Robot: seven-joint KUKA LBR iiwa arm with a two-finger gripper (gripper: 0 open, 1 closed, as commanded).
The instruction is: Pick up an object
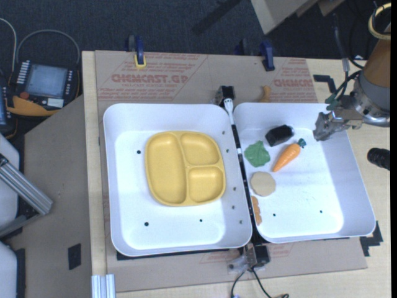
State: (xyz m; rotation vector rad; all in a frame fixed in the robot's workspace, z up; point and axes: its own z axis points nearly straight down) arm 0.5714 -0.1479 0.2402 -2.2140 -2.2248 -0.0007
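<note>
Gripper (325,129) hangs at the right bin's (347,185) upper right edge; finger state cannot be told; carrot (286,156) lies toward eight o'clock — long axis slanting from two to eight.

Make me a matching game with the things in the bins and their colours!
Things:
1. carrot
2. divided plate
3. leafy toy
4. round cookie

Colours:
A. green
B. tan
C. orange
D. yellow

Pairs: 1-C, 2-D, 3-A, 4-B
</note>
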